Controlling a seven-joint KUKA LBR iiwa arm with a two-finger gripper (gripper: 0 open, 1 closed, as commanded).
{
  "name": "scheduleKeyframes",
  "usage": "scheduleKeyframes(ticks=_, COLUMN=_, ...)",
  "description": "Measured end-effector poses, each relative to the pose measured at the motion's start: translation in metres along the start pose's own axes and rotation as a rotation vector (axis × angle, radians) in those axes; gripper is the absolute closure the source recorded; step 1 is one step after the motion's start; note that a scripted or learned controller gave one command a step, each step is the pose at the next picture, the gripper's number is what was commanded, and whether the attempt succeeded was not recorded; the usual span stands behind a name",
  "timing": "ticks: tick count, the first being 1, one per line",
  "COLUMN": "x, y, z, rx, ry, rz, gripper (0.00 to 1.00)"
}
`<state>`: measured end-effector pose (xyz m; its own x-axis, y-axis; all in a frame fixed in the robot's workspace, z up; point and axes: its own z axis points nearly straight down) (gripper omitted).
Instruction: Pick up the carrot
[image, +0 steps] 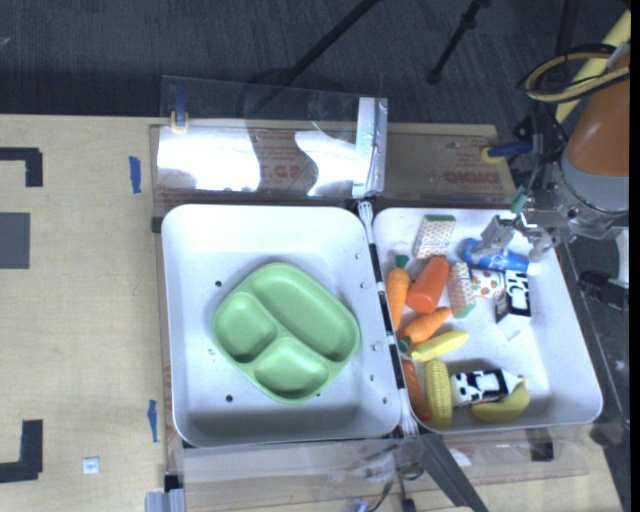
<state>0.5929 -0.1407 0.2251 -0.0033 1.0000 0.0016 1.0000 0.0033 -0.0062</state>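
Two bins: shallow and white, side by side on the wooden bench; left bin (190, 300), right bin (560, 350).
Left bin contents: a green divided plate (285, 328) with three compartments, lying near the middle of the bin floor.
Behind the bins: a clear plastic panel (265, 145) stands along the far edge, catching bright glare.
Right bin, left edge: the carrot (398, 292) lies lengthwise against the wall shared with the left bin, thick end toward the far side.
Carrot's neighbours: a red-orange vegetable (429, 283) sits just beside it on the right, and a smaller orange piece (427, 324) lies just below, both close enough that touching cannot be ruled out.
Near side of right bin: a yellow piece (440, 345), a corn cob (437, 388), a black-and-white toy (480, 384) and a banana (505, 403) cluster together.
Far side of right bin: a patterned packet (433, 237), a blue item (495, 258) and a black-and-white card (515, 295).
Arm: grey with an orange band (600, 135), reaching in from the right.
Gripper (522, 228): hangs over the far right part of the right bin, above the blue item and well apart from the carrot; nothing shows between the fingers, and whether they are spread or pressed together cannot be told.
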Motion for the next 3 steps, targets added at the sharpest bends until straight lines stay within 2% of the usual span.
scheduleKeyframes(ticks=1, x=0.047, y=-0.029, z=0.111, rx=-0.001, ry=-0.001, rz=-0.058, gripper=0.0)
scheduleKeyframes(ticks=2, x=0.077, y=-0.059, z=0.044, rx=-0.003, ry=-0.002, rz=-0.079, gripper=0.0)
scheduleKeyframes(ticks=3, x=0.028, y=-0.034, z=0.134, rx=-0.003, ry=-0.001, rz=-0.078, gripper=0.0)
